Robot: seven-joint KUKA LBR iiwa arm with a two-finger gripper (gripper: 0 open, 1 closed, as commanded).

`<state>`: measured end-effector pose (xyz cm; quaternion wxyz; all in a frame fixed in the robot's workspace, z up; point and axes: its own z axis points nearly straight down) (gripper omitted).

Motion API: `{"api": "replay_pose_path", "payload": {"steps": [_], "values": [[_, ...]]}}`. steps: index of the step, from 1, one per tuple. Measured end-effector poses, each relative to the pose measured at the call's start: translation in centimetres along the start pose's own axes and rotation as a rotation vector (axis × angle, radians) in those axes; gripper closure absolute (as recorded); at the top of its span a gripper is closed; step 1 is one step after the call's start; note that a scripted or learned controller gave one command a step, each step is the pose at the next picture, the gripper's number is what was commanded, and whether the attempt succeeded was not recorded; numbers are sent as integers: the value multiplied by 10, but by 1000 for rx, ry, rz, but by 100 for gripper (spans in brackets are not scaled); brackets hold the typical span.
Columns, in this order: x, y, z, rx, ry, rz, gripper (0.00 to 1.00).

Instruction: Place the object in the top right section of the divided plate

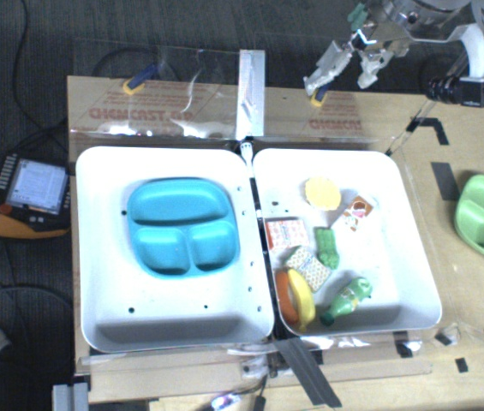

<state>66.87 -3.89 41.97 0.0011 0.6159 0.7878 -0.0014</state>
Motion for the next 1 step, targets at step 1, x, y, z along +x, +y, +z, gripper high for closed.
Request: {"api": "replay_pose_path", "payload": {"steps": [1], "values": [[16, 4, -14, 0, -1, -146, 0]]}}
